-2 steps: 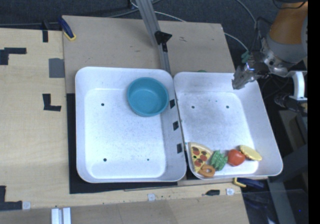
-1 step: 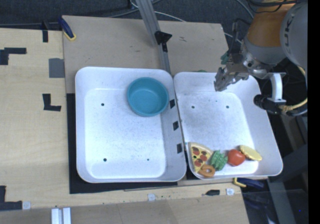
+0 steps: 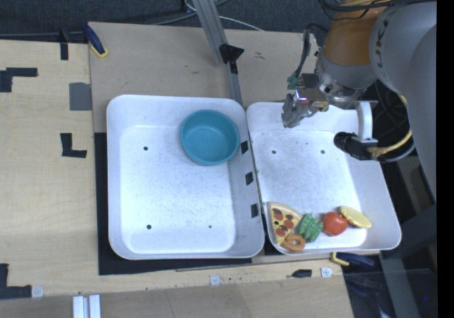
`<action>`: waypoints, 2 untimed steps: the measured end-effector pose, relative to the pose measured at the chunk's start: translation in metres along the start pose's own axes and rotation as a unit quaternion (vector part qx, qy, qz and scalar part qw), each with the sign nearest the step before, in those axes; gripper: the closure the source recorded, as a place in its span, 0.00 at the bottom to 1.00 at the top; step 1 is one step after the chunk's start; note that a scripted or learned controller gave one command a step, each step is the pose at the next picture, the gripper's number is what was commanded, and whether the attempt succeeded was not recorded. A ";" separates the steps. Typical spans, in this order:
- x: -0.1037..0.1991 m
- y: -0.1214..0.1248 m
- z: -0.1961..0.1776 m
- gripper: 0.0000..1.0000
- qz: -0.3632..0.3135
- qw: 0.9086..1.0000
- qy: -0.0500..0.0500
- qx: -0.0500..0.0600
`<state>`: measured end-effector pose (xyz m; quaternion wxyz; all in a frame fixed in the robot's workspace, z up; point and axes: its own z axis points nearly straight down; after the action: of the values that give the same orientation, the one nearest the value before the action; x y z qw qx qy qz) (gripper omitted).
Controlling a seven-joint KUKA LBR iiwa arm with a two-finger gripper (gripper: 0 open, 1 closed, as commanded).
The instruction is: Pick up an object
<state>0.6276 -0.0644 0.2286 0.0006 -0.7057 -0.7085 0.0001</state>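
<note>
Over the far edge of the right shallow white bin hangs the claw of the grey arm, which has an orange band above the wrist. The claw points down toward the bin's far left corner and nothing is seen between its fingers; whether they are spread or closed I cannot tell, because they look dark and small from this angle.

Along the near wall of this same bin lie four small toy foods in a row. From left to right they are a triangular slice of pizza with red dots, a green leafy vegetable piece, a round red tomato and a yellow flat piece. They are touching or just beside one another, and all are well apart from the claw.

The left shallow white bin holds a round blue plastic bowl, upright, near its far right corner. Both bins stand side by side on the light wooden bench.
</note>
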 end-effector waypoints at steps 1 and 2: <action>0.049 0.017 0.006 1.00 0.000 1.000 0.000 0.000; 0.101 0.023 -0.006 1.00 -0.001 1.000 0.000 -0.001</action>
<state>0.6503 0.0369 0.2348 0.0003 -0.7053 -0.7089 -0.0005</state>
